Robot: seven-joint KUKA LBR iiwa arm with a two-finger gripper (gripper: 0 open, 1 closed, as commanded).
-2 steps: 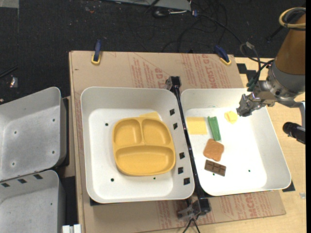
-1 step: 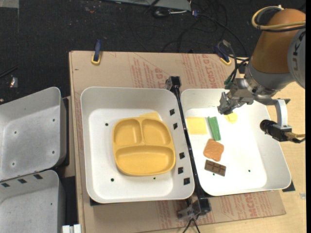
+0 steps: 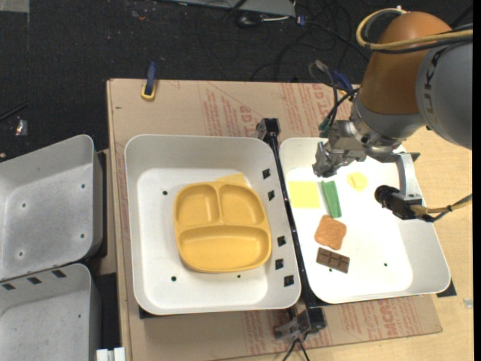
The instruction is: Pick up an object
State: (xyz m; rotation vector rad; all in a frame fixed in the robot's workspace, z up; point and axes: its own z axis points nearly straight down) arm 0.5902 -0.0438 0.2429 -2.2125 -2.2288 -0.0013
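In the right bin [image 3: 421,273] lie a pale yellow square [image 3: 304,195], a green stick [image 3: 331,198], a small yellow piece [image 3: 357,181], an orange waffle-like piece [image 3: 330,232] and a brown chocolate bar [image 3: 333,260]. My gripper [image 3: 328,165] hangs over the bin's upper left part, just above the top end of the green stick. Nothing shows between its tips.
The left bin [image 3: 150,277] holds a yellow divided tray [image 3: 222,228]. A black divider [image 3: 282,201] runs between the bins. A black fitting [image 3: 394,200] with cable sits at the right bin's right side. Spare white bins [image 3: 45,201] lie at far left.
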